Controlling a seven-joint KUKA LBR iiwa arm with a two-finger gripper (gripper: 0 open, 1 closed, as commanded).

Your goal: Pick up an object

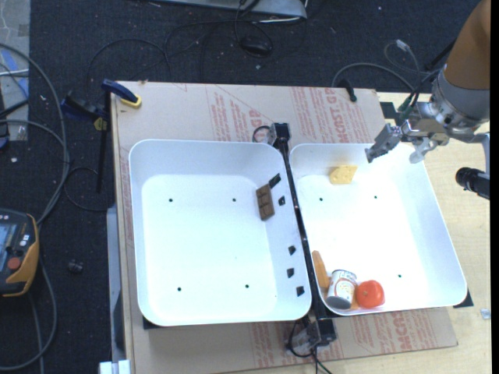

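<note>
My gripper (401,145) hangs over the far right corner of the right bin (437,209), its two fingers spread open with nothing between them. A yellow wedge (342,175) lies on the bin floor just left of and below the gripper. At the bin's near left corner sit a small can (340,287), a red tomato (370,293) and an orange carrot (320,269) close together. A brown chocolate bar (266,202) leans against the right wall of the left bin (156,209).
Both bins rest on a cardboard sheet (234,107). A black divider strip (295,209) runs between them. Cables and a blue-yellow clamp (123,93) lie beyond the far left corner. The middle of the right bin floor is bare.
</note>
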